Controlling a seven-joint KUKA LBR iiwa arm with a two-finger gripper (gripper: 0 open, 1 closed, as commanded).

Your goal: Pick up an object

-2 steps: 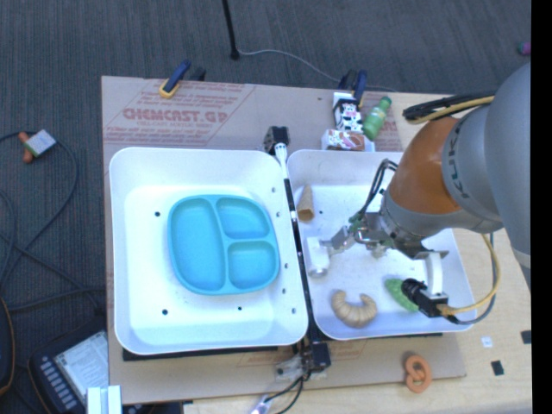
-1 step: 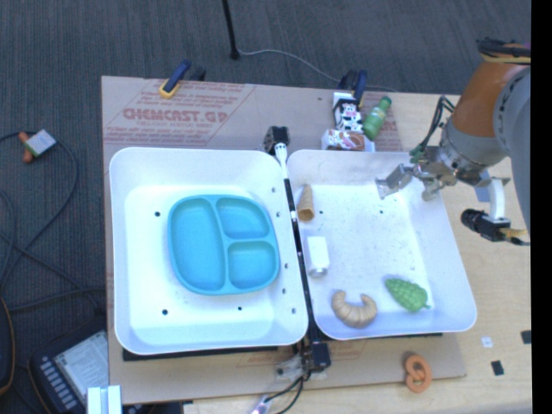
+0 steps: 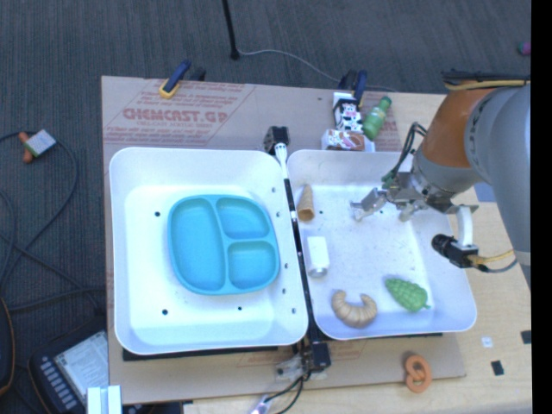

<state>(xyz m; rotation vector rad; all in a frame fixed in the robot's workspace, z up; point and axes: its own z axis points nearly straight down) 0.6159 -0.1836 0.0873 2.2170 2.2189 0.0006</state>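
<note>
the arm (image 3: 483, 136) reaches in from the right, its orange band above the right bin (image 3: 448, 313). the gripper (image 3: 373, 203) hangs over the upper middle of that bin, fingers pointing left. whether they are open or shut i cannot tell; nothing shows between them.

four things lie in the right bin. a cone (image 3: 305, 202) rests at the upper left, close to the bin's left wall. a white block (image 3: 317, 254) lies below it, also by the left wall. a croissant (image 3: 354, 309) sits near the front edge, and a green leafy piece (image 3: 407, 294) lies just to its right. all four are apart from the gripper; the cone is the nearest, to its left.

the left bin (image 3: 138, 179) holds a blue plate (image 3: 224, 242) with three compartments, set in its middle.

behind the right bin, on the brown board (image 3: 172, 115), stand a green bottle (image 3: 376, 117) and a small carton (image 3: 347, 128). an orange ring (image 3: 417, 372) lies on the board in front of the right bin.
</note>
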